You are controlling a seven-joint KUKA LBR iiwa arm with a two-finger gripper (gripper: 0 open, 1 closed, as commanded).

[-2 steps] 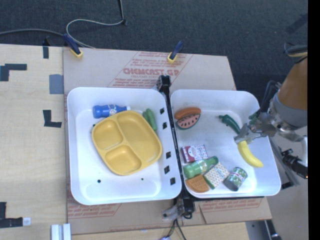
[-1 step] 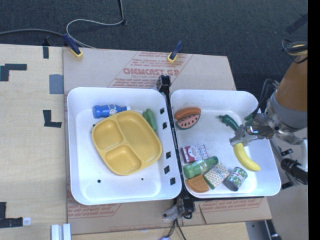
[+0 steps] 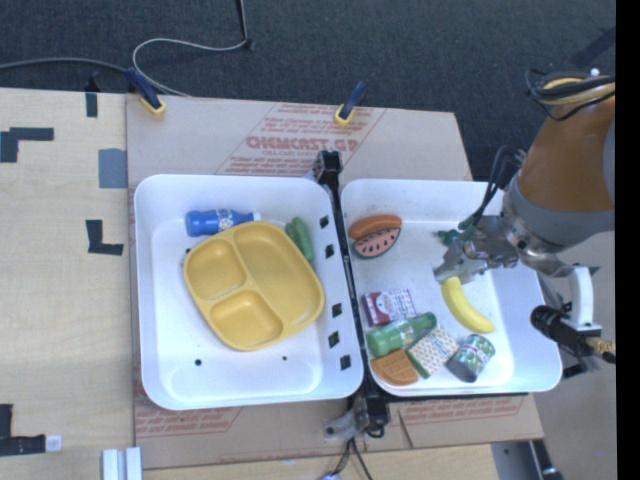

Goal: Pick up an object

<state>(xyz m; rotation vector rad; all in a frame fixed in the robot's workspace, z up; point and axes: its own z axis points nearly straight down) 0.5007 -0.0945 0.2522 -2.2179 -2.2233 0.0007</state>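
1. Far to the left of the gripper (image 3: 452, 265), in the left bin (image 3: 160, 268): yellow divided plate (image 3: 253, 284), blue bottle (image 3: 218, 221) and a green item (image 3: 300, 238) along its upper edge. None within easy reach.
2. Nearer left, in the right bin (image 3: 530, 368): watermelon slice toy (image 3: 376, 236) up and left; red-and-white packet (image 3: 388, 306) and green bottle (image 3: 400, 334) down and left.
3. Gripper low over the right bin's middle, nothing visible between its parts; opening cannot be judged from above.
4. Just below and slightly right of the gripper: banana (image 3: 466, 306), the likely target. Long axis runs from upper left, near the gripper, to lower right.
5. Further down and right: small can (image 3: 471, 357).
6. Judgement: short drop toward the banana's upper end, closing across its narrow width.
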